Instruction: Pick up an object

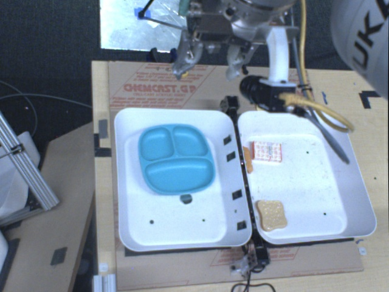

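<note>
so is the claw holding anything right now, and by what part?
Nothing held. The claw is up above the bench behind the bins, fingers apart with only air between them. The blue divided plate, toast slice and red-and-white packet lie in the bins.

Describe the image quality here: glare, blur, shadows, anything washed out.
Camera view: the foil-like sheet beyond the bench glares bright; the gripper and the arm above it look soft and slightly blurred; the white bins are evenly lit with faint shadows at their walls; the blue divided plate and toast-shaped piece stay fairly crisp.
</note>
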{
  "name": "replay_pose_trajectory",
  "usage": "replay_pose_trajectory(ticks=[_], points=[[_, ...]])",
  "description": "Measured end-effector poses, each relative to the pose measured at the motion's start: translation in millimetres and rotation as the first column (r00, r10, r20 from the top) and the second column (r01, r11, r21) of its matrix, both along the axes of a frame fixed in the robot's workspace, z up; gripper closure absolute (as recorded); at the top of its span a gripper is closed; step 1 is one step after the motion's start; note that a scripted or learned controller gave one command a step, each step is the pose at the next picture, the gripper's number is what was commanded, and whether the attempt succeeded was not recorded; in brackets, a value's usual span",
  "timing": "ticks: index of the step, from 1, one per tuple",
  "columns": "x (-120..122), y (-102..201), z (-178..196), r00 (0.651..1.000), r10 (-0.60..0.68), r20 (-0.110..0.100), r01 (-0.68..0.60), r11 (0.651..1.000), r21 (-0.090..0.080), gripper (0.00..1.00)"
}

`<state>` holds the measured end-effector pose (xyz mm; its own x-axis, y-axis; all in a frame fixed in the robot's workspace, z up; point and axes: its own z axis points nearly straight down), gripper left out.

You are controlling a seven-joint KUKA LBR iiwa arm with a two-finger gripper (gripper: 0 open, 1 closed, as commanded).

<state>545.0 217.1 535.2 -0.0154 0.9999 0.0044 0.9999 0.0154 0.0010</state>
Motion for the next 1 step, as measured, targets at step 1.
replay_pose_trajectory(ticks=[1], points=[[3.2, -6.3, 11.3, 1.000, -0.007, 0.004, 0.007, 1.000, -0.001, 1.00]])
